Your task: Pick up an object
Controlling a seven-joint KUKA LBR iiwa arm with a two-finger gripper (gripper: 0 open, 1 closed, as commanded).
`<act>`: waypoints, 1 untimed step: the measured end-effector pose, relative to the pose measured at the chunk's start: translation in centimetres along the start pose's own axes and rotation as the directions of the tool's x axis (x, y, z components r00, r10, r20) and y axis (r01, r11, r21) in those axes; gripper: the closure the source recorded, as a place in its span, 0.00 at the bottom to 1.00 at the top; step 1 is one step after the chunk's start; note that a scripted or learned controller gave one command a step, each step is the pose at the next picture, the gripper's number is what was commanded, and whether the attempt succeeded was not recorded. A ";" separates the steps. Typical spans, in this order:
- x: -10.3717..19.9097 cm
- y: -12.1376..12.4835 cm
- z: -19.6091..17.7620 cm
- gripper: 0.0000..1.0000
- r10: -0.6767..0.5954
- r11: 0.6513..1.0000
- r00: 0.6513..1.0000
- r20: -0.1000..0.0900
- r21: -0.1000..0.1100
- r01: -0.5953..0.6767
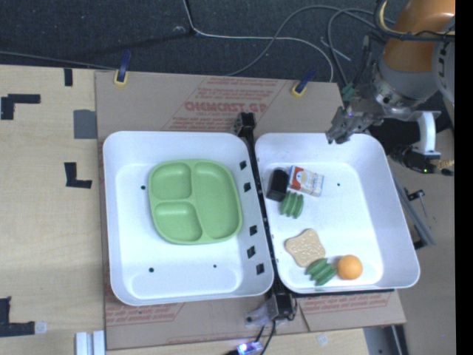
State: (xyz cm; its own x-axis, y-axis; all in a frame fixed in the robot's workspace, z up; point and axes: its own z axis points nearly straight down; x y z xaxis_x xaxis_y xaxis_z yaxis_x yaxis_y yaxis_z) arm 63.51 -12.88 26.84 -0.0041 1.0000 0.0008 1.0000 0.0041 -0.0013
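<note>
The right bin (369, 198) holds several small items: a black block (277, 184), a red and white carton (306, 180), a green pod (293, 205), a slice of toast (304, 247), a second green pod (321, 271) and an orange (349, 267). My gripper (341, 133) hangs above the bin's far rim, up and to the right of the carton, with nothing seen between its fingers. The left bin (126, 198) holds a green divided plate (196, 201).
The two bins stand side by side on a cardboard sheet (222, 102) fixed with clamps. Cables run across the dark floor behind. The arm's orange band (425, 6) is at the top right.
</note>
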 end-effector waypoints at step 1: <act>4.5 -1.4 1.6 1.00 0.000 1.000 1.000 0.000 0.002 0.000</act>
State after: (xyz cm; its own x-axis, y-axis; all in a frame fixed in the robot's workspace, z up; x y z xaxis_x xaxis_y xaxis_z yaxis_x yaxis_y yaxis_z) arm 62.07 -8.33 25.23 -0.0044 1.0000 0.0008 1.0000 0.0044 -0.0030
